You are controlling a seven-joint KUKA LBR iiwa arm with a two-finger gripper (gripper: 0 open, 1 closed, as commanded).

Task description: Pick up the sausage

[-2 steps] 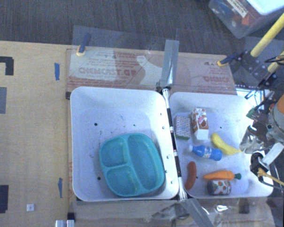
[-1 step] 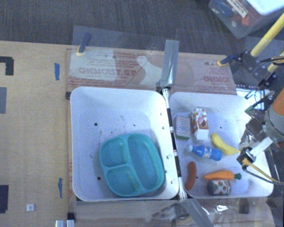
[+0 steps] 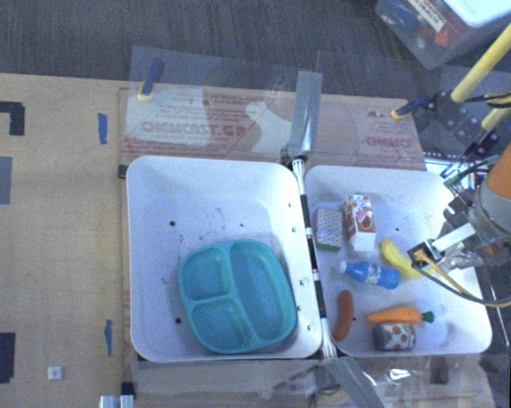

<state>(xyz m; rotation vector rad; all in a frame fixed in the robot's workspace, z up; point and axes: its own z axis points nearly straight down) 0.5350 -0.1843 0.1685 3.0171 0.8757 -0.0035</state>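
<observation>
While my gripper (image 3: 422, 255) hangs at the right bin's (image 3: 408, 187) 3 o'clock edge, can't tell its finger state tbh. That reddish-brown plastic sausage (image 3: 344, 314) lies toward 8 o'clock, by the divider, long axis roughly 12-to-6.

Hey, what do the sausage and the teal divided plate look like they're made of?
The sausage looks like molded plastic toy food: uniform reddish-brown, smooth, rounded ends. The teal divided plate also looks like plastic, with a matte, even color and softly molded compartment ridges. Neither can be confirmed from the view alone.
</observation>
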